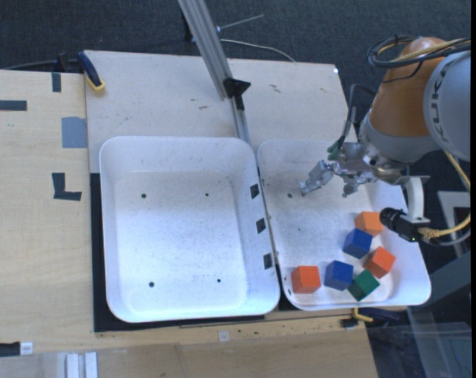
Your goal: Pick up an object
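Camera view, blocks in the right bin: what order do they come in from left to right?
Orange-red block → lower blue block → upper blue block. The green block, the two other orange blocks overlap too much in left-right position to rank.

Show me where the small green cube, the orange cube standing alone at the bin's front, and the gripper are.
Small green cube (365, 284): camera view, on its top face.
Orange cube standing alone (306, 279): camera view, on its top face.
Gripper (311, 184): camera view, at its fingertips.
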You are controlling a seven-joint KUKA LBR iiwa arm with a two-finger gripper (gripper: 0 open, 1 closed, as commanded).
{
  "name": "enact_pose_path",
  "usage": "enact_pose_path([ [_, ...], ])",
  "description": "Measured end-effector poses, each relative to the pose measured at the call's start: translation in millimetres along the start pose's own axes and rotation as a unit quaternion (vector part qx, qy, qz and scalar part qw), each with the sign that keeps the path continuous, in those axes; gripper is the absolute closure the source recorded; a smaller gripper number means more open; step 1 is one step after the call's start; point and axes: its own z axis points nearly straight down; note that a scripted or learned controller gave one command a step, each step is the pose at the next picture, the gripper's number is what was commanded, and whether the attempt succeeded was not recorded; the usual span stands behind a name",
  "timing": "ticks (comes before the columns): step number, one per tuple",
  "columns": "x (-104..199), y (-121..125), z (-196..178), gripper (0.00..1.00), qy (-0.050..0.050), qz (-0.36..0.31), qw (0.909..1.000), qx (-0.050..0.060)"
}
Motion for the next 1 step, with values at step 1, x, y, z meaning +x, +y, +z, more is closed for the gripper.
enact_pose_path([
  [1, -64.8, 12.0, 54.3, 0.0, -0.002, 0.003, 1.0, 0.002],
])
